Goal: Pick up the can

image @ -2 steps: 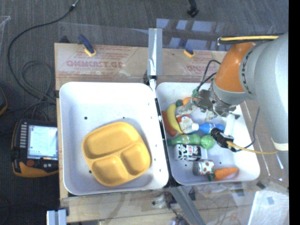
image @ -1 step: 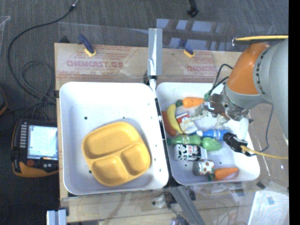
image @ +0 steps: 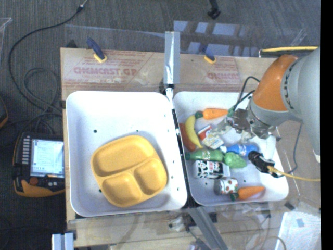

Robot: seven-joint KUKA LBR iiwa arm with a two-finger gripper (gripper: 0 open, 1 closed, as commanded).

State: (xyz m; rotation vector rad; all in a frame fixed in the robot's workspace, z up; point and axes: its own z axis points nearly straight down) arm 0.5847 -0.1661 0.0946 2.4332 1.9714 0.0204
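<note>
dark grey carpet floor point(image: 41, 14) — trailing cable point(image: 31, 35), chair casters point(image: 213, 12)

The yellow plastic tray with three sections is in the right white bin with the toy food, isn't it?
Not quite. The camera view shows the yellow plastic tray with three sections lying in the left white bin. The toy food, such as the yellow banana, is in the right white bin.

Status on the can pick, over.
Gripper low in right bin, upper part. Can lies near front edge, apart from gripper, not held. Carrot touching it, carton just behind.
</note>
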